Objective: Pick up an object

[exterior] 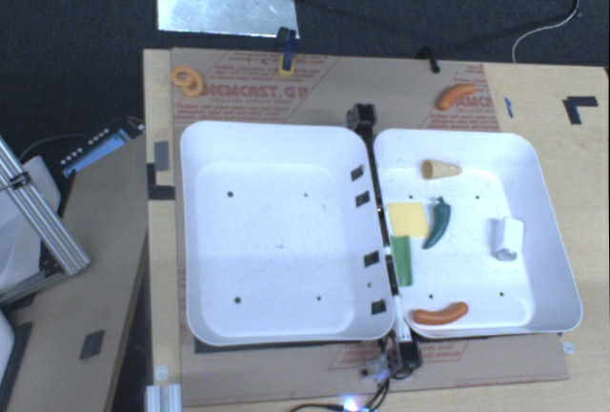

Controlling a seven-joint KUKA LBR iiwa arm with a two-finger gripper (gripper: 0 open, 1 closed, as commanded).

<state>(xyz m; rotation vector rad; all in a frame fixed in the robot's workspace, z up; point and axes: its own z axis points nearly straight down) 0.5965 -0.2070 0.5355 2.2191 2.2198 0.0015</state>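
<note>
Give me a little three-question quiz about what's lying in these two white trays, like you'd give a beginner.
1. True or false: the green pepper lies in the right bin.
2. Which lies nearest that bin's front edge? A) cone B) white cup C) sausage
3. What colour is the square block beside the pepper?

Key: 1 true; 2 C; 3 yellow.
</note>
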